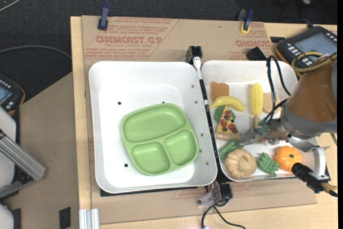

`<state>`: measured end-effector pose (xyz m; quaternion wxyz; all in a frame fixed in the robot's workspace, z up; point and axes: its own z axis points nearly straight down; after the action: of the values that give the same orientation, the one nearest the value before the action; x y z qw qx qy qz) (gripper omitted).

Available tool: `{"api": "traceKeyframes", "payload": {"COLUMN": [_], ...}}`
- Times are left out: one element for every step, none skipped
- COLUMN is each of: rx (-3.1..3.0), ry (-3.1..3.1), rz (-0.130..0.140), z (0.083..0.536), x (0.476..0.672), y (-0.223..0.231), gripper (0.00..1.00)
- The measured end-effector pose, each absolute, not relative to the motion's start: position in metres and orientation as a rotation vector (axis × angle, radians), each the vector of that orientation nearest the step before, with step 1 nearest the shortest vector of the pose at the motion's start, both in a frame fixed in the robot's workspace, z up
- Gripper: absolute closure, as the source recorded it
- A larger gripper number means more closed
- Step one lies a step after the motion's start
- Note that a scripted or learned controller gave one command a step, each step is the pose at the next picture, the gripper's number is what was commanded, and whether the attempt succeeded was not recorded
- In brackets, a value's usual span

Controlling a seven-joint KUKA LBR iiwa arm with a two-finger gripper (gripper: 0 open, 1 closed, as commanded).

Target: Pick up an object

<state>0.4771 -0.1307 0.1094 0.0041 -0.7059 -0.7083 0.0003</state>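
Nearest, a bagel (240,162), broccoli (267,163) and orange (288,157) crowd the right bin (236,69). The gripper (261,130) sits low among them, mid-reach; finger state I cannot tell. Next: settle on one toy, beyond lie pizza (226,120), banana (227,102), corn (256,97).

Pale green divided plate (159,138), white bins (102,115), yellow banana (228,102), orange fruit (288,157), possibly a tan doughnut (240,162)
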Motion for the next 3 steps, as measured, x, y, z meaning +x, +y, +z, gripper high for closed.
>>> {"api": "traceKeyframes", "payload": {"rx": [-2.237,-2.209,-2.218], "ry": [-2.225,-2.219,-2.222], "rz": [0.000,0.002,-0.001], "z": [0.158,0.081,0.085], "x": [0.516,0.477,0.479], "y": [-0.230,-0.134,-0.112], "gripper": [0.00,0.00,0.00]}}
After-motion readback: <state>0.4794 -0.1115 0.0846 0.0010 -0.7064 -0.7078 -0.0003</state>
